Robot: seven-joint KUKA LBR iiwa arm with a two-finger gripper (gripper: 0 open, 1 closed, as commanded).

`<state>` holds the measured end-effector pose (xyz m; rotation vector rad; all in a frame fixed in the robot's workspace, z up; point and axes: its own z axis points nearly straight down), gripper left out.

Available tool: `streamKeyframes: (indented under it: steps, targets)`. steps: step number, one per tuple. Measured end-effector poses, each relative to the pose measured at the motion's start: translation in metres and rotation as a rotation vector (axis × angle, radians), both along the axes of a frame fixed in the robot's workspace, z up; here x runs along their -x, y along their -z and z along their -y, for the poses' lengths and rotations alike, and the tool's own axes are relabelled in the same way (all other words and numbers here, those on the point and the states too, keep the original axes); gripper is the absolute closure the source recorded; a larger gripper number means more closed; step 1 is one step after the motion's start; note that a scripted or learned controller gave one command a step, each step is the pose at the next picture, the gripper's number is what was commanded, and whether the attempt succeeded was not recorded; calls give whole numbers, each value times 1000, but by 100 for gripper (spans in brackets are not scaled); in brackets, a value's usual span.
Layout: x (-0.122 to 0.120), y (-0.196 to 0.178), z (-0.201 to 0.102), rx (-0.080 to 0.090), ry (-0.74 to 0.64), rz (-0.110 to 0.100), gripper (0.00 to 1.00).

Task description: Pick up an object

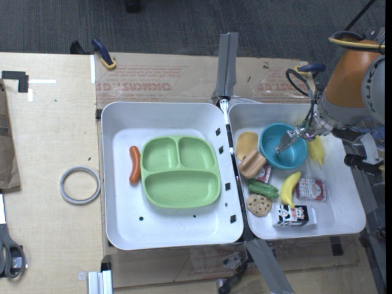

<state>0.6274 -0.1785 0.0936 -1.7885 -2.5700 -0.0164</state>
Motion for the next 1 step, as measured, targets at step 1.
streamKeyframes:
  steps: [1]
  targets:
    - [-1, -10, 4, 11, 0, 7, 100]
